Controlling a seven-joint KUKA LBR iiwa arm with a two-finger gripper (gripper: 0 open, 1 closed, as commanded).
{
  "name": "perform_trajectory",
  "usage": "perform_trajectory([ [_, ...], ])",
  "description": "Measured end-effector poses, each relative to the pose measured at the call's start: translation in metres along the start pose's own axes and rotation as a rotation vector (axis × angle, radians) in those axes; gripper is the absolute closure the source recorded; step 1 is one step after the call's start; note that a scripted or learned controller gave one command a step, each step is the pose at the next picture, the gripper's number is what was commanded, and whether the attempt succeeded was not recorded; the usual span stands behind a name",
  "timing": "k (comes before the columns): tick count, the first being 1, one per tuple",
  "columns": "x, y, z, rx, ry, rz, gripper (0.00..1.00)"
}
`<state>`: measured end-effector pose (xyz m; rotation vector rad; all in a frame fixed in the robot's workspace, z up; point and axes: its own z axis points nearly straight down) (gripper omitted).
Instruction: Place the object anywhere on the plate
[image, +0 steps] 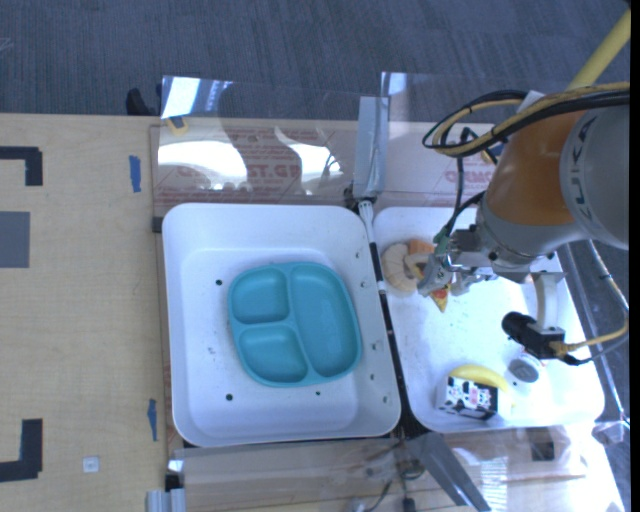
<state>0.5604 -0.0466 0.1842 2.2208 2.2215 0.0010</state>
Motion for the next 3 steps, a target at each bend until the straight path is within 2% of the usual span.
perform_trajectory([
  [1, 0.047, -0.049, 0.0, 0.005, 0.002, -0.004, 1.0],
  [2, 0.116, -0.024, -0.007, 0.002, 0.002, -0.008, 1.0],
  [3, 0.112, -0.024, -0.007, 0.002, 0.0, -0.002, 0.0],
])
